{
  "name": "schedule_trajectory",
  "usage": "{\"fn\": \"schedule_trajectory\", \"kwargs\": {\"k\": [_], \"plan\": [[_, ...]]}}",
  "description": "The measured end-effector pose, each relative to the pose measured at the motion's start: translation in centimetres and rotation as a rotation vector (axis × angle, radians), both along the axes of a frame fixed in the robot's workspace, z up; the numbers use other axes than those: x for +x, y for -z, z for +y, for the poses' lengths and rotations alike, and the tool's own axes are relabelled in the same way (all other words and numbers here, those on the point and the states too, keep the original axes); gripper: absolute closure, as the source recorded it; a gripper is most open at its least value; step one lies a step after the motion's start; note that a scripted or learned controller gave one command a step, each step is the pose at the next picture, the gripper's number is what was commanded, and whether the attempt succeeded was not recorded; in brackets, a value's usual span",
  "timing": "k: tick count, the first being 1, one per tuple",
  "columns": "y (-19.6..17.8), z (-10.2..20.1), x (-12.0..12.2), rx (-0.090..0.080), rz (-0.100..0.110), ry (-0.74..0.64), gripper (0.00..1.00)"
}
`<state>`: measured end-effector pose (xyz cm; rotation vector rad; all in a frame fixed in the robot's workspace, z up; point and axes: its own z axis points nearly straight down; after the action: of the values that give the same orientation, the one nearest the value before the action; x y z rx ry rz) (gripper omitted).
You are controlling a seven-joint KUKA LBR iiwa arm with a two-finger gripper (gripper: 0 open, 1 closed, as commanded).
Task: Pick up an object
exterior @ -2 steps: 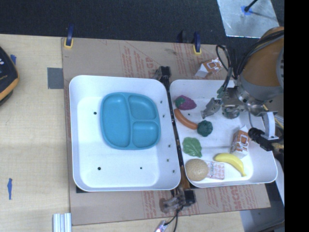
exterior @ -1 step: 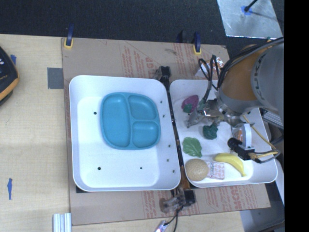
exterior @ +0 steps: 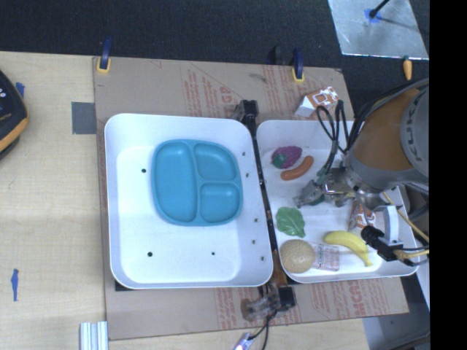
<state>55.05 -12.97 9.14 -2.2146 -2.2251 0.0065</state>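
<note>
The right bin (exterior: 271, 133) holds several toy foods: a purple grape bunch (exterior: 287, 155), a red-orange sausage (exterior: 297, 168), a green leaf (exterior: 290, 222), a tan round bun (exterior: 297, 256), a yellow banana (exterior: 349, 244) and a small pink-white packet (exterior: 328, 257). My gripper (exterior: 312, 195) hangs low over the middle of this bin, just right of the leaf and below the sausage. Its dark metal fingers point left and I cannot see anything between them. The grey arm with its orange band (exterior: 379, 141) covers the bin's right side.
The left bin (exterior: 117, 195) holds a blue divided plate (exterior: 197, 181). A small orange-white carton (exterior: 318, 100) lies on the cardboard behind the right bin. Black cables trail from the wrist. Clamps hold the cardboard's back edge.
</note>
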Motion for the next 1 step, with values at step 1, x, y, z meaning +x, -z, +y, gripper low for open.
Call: {"fn": "schedule_trajectory", "kwargs": {"k": [1], "plan": [[-0.08,2.54,8.68,0.002,-0.003,0.001,0.00]]}}
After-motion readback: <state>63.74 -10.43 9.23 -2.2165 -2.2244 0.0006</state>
